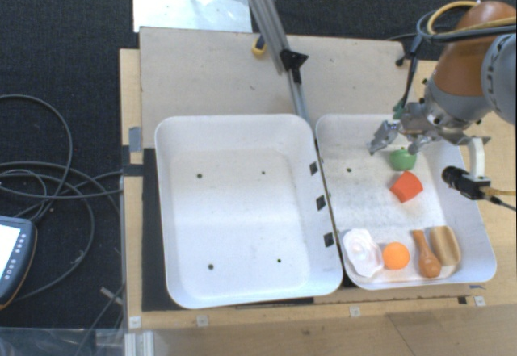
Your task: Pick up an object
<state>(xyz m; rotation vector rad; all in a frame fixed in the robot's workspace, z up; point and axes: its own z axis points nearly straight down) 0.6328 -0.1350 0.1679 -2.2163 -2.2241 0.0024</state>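
Along the near edge of the right-hand white bin (pixel 477 261) lie four things in a row: one white crumpled plastic cup (pixel 361 252), one small orange ball (pixel 396 256), one brown wooden pestle-shaped piece (pixel 426 255) and one tan bread-like roll (pixel 445 243), the last two touching side by side. Farther back in the same bin sit one red-orange block (pixel 407 186) and, just beyond it, one small green rounded object (pixel 402 158). That makes six loose things, all in the right bin. Directly over the green object hangs the grey arm's gripper (pixel 401 141), its metal jaws spread apart and reaching down to either side of the green object's top; whether they touch it I cannot tell, and nothing is visibly clamped between them. One left-hand white bin (pixel 174 209) sits beside the right one on the tan bench (pixel 210 72).
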